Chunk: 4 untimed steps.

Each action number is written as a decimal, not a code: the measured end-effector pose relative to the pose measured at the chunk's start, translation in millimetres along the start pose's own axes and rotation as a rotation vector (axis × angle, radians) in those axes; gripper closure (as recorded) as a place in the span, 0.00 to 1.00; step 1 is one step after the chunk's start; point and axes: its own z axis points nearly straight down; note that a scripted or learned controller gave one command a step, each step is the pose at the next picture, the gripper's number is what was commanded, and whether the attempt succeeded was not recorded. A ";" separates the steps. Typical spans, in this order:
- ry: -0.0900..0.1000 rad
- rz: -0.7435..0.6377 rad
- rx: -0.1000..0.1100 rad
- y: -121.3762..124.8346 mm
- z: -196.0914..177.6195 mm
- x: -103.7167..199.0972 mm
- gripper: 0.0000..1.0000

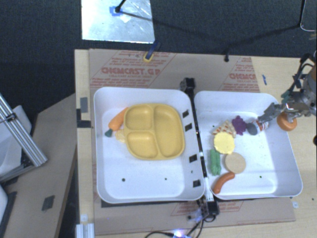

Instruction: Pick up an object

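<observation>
purple grapes [239, 125] lie in the right bin [282, 157], toward its far edge, just beside the waffle piece [224, 128] and the yellow disc [224, 143]. my fingers [261, 122] reach in from the bin's right edge, low and just beside the grapes. i cannot tell how they are set, and nothing shows gripped, so the pick is not yet done.
</observation>
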 end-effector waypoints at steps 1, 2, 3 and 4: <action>0.001 0.002 0.004 4.2 60.3 -4.8 0.00; 0.001 0.002 0.002 -2.9 105.0 -2.5 0.00; 0.002 0.002 0.004 -3.0 157.2 -1.6 0.00; -0.002 0.002 -0.004 -1.2 143.3 -2.9 1.00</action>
